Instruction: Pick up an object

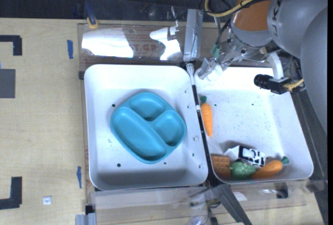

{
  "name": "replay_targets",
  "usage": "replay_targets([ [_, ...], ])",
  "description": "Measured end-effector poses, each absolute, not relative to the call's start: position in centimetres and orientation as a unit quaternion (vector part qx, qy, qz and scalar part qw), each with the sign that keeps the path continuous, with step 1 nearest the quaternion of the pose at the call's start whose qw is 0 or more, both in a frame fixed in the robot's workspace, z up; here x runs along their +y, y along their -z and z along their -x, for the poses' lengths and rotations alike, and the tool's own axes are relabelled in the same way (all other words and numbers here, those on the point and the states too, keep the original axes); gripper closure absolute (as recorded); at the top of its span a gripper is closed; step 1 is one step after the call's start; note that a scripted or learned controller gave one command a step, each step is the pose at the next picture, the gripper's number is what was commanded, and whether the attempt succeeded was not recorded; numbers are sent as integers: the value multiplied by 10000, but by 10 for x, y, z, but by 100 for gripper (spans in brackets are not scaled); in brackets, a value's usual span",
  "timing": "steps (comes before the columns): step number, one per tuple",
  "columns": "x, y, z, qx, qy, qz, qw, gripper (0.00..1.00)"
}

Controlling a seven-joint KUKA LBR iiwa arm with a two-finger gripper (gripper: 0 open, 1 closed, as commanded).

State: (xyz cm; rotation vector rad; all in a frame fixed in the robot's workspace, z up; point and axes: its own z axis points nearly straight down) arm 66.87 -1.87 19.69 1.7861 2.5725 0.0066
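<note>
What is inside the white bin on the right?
An orange toy carrot lies along its left wall. At the front sits a pile: a black-and-white toy, a green vegetable, another orange carrot and a brown piece. Whatever lies beneath that pile is covered.

R bin (255, 115): mid floor bare, widest open patch, clear drop from above. Obstacles there: small carrot (207, 119) lying along the L side, just beside the divider wall (195, 115). Near edge crowded w/ a tight row: brown item (220, 162), green item (242, 170), black-white item (252, 155), second carrot (270, 168). Far side: gripper (212, 67) over far-L corner, arm (291, 16) over far-R corner. L bin (99, 89): blue divided plate (148, 126) takes the centre, bare strip of floor all round it, widest at far side & near-L corner.
</note>
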Motion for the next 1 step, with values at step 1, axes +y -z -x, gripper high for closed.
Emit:
replay_targets([
  [1, -18, -208, -670, 8222, -29, -5691, 75, 100],
])
